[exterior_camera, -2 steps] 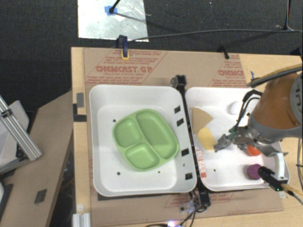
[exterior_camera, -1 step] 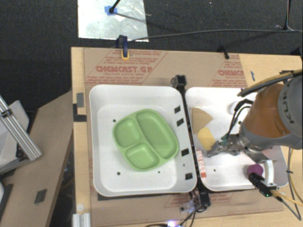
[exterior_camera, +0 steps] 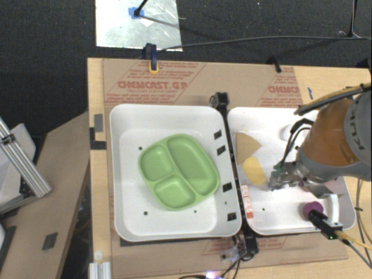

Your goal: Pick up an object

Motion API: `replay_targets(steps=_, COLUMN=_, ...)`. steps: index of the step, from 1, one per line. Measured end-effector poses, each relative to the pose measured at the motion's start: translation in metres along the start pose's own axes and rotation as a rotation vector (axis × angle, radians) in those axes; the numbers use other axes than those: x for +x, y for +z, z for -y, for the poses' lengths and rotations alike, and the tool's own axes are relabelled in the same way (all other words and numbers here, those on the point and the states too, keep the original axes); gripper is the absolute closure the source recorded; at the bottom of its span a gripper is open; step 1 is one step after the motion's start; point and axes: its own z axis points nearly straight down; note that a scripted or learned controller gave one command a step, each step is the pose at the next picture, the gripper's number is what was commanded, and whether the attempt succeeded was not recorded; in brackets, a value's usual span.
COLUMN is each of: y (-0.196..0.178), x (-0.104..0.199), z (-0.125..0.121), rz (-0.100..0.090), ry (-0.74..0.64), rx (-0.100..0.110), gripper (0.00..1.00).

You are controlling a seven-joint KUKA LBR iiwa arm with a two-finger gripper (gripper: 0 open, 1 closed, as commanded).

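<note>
Gripper point(exterior_camera: 275, 178) sat low in right bin point(exterior_camera: 264, 218), just beside yellow object point(exterior_camera: 254, 171). Finger state: cannot tell. Green divided plate point(exterior_camera: 178, 171) lay in left bin point(exterior_camera: 131, 214).

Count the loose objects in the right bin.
3 visible: a tan piece near the bin's left wall, a yellow lump just below it beside the end effector, and a purple item near the bottom right. The arm may hide more.

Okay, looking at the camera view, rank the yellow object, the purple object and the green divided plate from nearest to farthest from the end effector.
Measured from the end effector:
1. Yellow object, just to its left in the right bin.
2. Purple object, lower right in the same bin.
3. Green divided plate, far left, in the left bin.
</note>
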Motion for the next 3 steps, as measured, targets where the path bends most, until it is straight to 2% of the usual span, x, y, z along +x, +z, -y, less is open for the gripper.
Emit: replay_targets(steps=3, y=-0.153, x=0.001, z=-0.008, rz=0.002, ry=-0.003, rx=-0.004, gripper=1.0)
